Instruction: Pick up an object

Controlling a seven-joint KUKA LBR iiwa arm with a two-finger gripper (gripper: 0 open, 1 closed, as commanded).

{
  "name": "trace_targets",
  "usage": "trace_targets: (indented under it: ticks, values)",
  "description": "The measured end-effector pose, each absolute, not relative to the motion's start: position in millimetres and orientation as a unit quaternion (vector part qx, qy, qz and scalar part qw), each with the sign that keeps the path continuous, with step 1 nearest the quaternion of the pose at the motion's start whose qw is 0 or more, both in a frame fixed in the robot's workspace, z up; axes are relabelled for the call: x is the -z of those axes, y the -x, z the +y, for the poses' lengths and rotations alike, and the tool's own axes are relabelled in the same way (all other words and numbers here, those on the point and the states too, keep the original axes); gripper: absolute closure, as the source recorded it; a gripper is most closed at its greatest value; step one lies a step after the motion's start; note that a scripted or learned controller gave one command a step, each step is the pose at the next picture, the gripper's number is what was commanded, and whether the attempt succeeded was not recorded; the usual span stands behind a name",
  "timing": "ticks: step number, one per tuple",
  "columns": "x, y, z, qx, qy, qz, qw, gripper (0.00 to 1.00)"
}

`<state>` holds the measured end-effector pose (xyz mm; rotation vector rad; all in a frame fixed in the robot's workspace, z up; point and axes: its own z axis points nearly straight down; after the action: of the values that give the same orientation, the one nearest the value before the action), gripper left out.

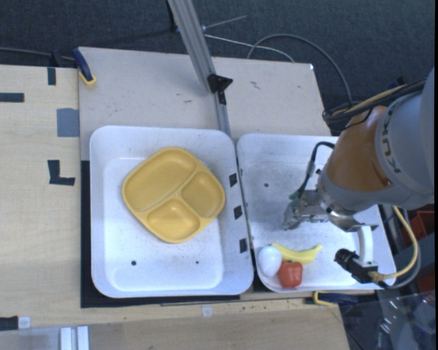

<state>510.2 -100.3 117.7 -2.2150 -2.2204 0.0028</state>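
The gripper (pixel 301 214) (grip state unreadable) hovers mid right bin (pixel 274 159); next, descend toward the near-edge banana (pixel 301 253).

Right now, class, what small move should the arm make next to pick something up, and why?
Probably shift the claw toward the bin's near edge and lower it over the banana. The claw sits in the right bin with nothing visibly in it, while the banana, egg and tomato cluster just beyond it in the near corner.

Two white bins (pixel 102 195), one yellow divided plate (pixel 174 194), one banana (pixel 299 253), one white egg (pixel 268 261), one red tomato (pixel 291 274).
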Motion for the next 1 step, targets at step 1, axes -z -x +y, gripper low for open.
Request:
trace_targets:
  ticks: [1]
  values:
    - [-180.6,-511.6,-98.8,0.0013,0.706,-0.708,-0.002,1.0]
